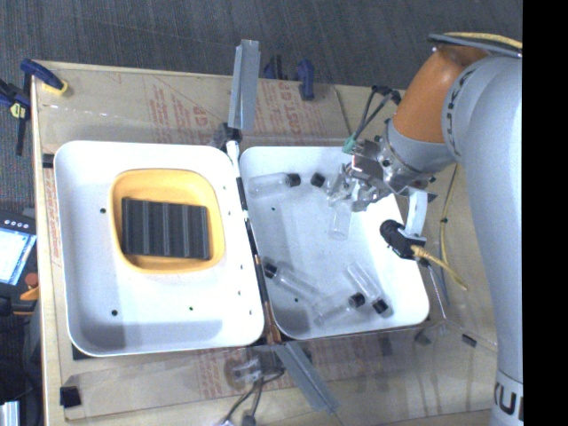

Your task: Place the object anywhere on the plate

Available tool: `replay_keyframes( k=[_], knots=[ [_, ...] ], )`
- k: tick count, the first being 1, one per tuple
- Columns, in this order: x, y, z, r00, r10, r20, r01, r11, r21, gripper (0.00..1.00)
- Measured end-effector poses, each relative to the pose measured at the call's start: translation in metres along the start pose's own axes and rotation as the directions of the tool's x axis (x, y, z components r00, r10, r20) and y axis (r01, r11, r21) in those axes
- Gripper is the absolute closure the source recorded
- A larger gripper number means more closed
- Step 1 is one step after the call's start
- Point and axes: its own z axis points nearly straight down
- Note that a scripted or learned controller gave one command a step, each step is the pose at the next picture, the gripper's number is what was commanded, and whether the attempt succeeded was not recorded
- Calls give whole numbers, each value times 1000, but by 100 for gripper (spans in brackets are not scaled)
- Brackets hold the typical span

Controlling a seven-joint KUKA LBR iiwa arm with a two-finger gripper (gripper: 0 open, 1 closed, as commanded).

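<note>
Orange-rimmed plate (167,227) sits well inside its bin (80,264).

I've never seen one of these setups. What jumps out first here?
The big grey arm with the orange band reaches in from the right over the right bin, where clear vials with black caps lie scattered. In the left bin sits a yellow plate with a dark ribbed centre.

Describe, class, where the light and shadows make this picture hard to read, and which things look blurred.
Camera view: the clear vials in the right bin nearly vanish against the bright white floor, only their black caps standing out; soft shadow pools along the left bin near edge; the plate reads sharply; the end effector looks slightly blurred.
</note>
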Motion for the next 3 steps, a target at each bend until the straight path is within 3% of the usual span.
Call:
replay_keyframes(
  k=[1, 2, 3],
  knots=[
    [84, -14, -25, 997, -77, 1, 77, 997, 0, 100],
    [172, -36, -17, 971, -241, 2, 241, 971, 3, 100],
    [172, -36, -17, 971, -240, 2, 240, 971, 2, 0]
  ],
)
